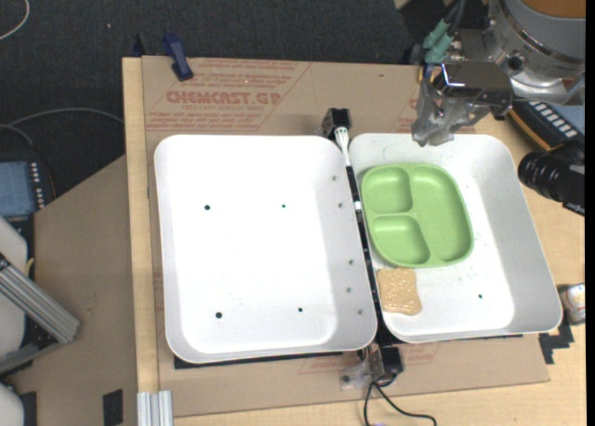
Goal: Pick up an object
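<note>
We saw the end effector (435, 126) poised over the right bin's (502, 299) far rim; its grip state we could not tell. The green divided plate (414, 215) and a tan cracker (401, 291) lay within reach below.

The light is bright and even from above. The white bins (251, 247) look almost overexposed, shadows are soft, and the picture is slightly grainy everywhere.

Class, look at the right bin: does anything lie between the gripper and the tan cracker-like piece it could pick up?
Yes. The gripper hangs over the right bin's far edge, while the tan piece lies near the front. The green divided tray sits between them.
</note>
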Tool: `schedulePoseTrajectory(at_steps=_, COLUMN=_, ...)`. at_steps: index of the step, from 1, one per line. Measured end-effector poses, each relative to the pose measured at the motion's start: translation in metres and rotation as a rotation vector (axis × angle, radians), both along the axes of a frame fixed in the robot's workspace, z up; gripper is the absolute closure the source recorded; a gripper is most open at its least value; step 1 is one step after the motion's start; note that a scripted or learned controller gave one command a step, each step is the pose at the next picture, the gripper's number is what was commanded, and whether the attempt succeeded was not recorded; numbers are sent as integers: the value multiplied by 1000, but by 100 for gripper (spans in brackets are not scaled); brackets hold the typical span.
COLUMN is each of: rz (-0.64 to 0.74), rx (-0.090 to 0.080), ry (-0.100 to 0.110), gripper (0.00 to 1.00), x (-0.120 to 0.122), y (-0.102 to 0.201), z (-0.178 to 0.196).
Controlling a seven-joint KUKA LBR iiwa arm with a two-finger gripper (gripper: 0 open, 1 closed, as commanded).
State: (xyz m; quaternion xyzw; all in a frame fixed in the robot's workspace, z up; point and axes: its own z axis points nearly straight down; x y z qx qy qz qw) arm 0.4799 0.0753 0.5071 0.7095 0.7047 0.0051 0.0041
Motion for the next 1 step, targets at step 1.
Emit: schedulePoseTrajectory(at_steps=1, rz=5, rx=-4, ry=25, gripper=100, x=-2, y=1, z=-113)
